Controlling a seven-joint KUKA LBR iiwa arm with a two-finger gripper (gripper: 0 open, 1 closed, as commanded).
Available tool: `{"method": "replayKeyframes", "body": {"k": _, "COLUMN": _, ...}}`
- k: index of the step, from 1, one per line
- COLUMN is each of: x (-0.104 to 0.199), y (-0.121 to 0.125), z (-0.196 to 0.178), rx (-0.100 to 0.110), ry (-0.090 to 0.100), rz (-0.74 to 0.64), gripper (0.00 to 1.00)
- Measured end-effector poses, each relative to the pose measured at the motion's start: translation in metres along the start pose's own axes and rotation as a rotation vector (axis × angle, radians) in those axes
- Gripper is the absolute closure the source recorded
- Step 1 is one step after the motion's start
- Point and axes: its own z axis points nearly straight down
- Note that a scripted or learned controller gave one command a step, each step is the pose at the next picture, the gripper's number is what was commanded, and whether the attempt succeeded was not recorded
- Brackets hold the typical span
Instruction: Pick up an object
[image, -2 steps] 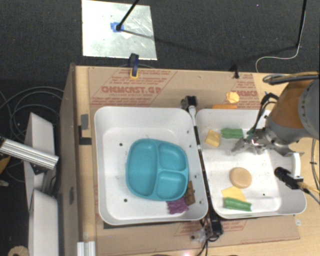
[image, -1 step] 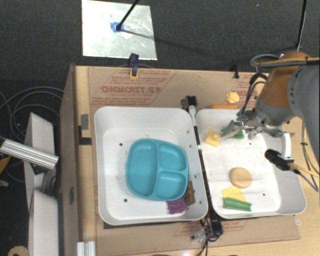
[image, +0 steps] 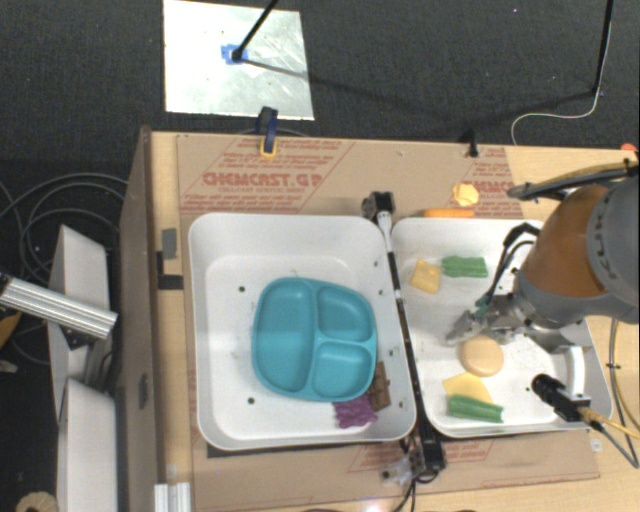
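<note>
**Operator:** In the right half of the frame, where does the pick stand?

**Technician:** You will find the gripper (image: 487, 322) low inside the right bin (image: 560, 428), with the grey arm (image: 585, 262) and its orange band above it. It sits just above a tan round piece (image: 482, 356), touching or very nearly so. Nothing is visibly between its tips, so judge the pick as not yet made: descent looks done; closing and lifting remain. Whether the pincer is clenched or released, you cannot tell from this angle; the tips are too small and blurred.

**Operator:** What will it be handling?

**Technician:** The tan piece is smooth, rounded and matte, like a toy bun. Just below it lie a yellow wedge (image: 466, 386) and a green ridged stick (image: 474, 407), touching each other. Toward the bin's upper part you have a pale yellow block (image: 427, 276) and a second green piece (image: 464, 266). All look like small plastic play food.

**Operator:** And the left bin (image: 215, 300)?

**Technician:** It holds a teal divided plate (image: 315, 338) of glossy plastic, with a purple lump (image: 352, 412) and a brown piece (image: 380, 394) at its lower right edge.
</note>
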Motion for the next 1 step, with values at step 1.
{"method": "replayKeyframes", "body": {"k": 1, "x": -0.0398, "y": 0.1144, "z": -0.0036, "rx": -0.006, "ry": -0.005, "rz": -0.010, "gripper": 0.00}}
